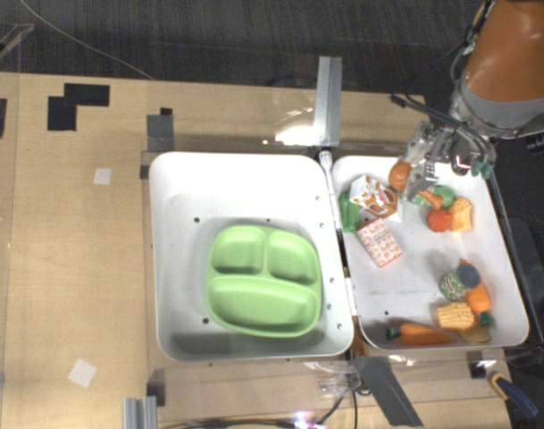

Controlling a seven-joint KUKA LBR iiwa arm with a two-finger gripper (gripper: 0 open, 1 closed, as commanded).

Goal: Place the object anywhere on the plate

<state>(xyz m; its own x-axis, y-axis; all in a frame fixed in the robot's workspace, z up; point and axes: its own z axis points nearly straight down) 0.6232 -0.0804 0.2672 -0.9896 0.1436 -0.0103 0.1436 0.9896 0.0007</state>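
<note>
Seen from above, two shallow white bins sit side by side on a wooden bench. The left bin (164,239) holds a green plate (264,280) with three compartments. The grey arm with its orange band (513,52) reaches in from the right, and its gripper (425,170) hangs over the far end of the right bin (513,266); whether the fingers are spread or pressed together cannot be told. Just left of the fingers lies a small orange-brown toy (398,174), beside them but not visibly pinched. Below the fingers lies a red toy (440,221), further left a printed packet (373,197). The plate lies well to their left.
</note>
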